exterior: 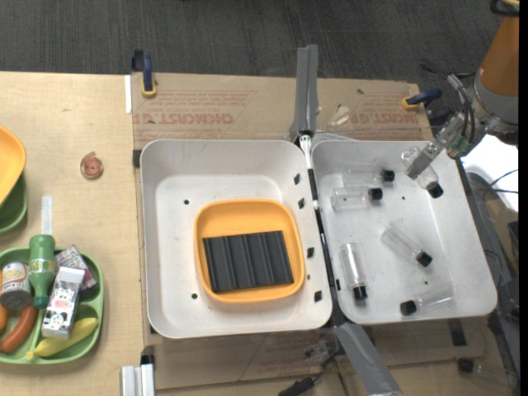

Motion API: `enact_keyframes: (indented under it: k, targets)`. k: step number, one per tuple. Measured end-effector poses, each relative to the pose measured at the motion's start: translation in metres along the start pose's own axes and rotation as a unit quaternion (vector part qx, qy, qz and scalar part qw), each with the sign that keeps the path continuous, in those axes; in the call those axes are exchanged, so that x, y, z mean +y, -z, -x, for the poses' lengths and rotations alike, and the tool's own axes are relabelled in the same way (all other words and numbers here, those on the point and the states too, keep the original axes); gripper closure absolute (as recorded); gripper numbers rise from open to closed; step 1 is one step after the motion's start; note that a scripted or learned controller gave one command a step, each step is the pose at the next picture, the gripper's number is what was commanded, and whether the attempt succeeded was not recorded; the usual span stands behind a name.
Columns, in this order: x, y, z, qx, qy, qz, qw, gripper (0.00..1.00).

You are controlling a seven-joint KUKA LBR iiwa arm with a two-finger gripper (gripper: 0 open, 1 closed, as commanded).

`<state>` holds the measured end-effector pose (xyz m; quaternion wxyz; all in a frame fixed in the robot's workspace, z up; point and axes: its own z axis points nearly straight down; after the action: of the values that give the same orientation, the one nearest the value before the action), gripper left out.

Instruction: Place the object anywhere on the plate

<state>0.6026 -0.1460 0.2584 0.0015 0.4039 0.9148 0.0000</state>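
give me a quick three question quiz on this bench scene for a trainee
1. True or false: the orange plate sits in the left bin.
2. What lies on the plate: A) a dark ridged block B) a clear vial C) a green bottle?
3. Which bin holds the clear vials with black caps?

Key: 1 true. 2 A, the dark ridged block. 3 the right bin, where the hand hangs over the far corner.

Plate point(247, 218) in the left bin point(165, 180), several vials point(352, 266) scattered in the right bin point(470, 254)
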Motion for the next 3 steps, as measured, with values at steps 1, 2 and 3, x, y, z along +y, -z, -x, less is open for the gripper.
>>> enact_keyframes:
  k: [1, 2, 3]
  targets:
    - [-0.004, 0.003, 0.063, 0.000, 0.095, 0.000, 0.9955, 1.00]
    - [-0.015, 0.043, 0.090, -0.001, 0.199, 0.001, 0.9801, 1.00]
    - [0.000, -0.058, -0.014, 0.001, 0.333, 0.001, 0.9430, 1.00]
